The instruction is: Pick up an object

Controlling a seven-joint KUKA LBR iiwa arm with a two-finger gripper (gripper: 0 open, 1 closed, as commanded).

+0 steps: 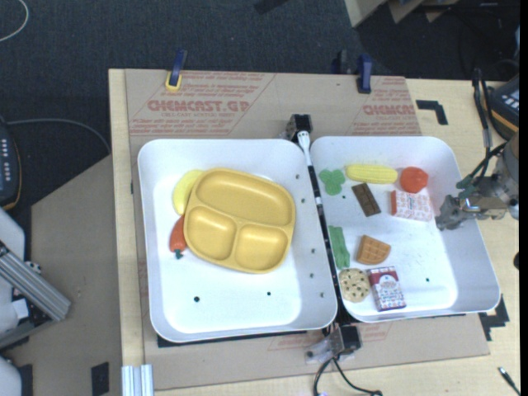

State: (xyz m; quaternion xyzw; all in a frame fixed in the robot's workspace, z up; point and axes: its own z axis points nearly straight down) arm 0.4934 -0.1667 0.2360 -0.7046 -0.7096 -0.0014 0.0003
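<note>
pick not yet begun, with nothing lifted from either shallow white bin.

nearest the camera in the right white bin [474, 280] lie a small red-and-white carton [386, 289] and a round speckled cookie [354, 284]; just beyond them sit a square orange waffle piece [373, 249] and a long green strip [338, 247]. farther back are a dark brown bar [365, 199], a red-and-white packet [412, 205], a red tomato-like piece [413, 178], a yellow corn cob [370, 172] and a green leafy piece [332, 180]. the metal two-finger gripper [455, 213] hovers at that bin's right rim, near the packet but apart from it; i cannot tell how its jaws stand. the left white bin [231, 312] holds a yellow divided plastic tray [238, 219]. choosing, closing and lifting all remain.
</note>
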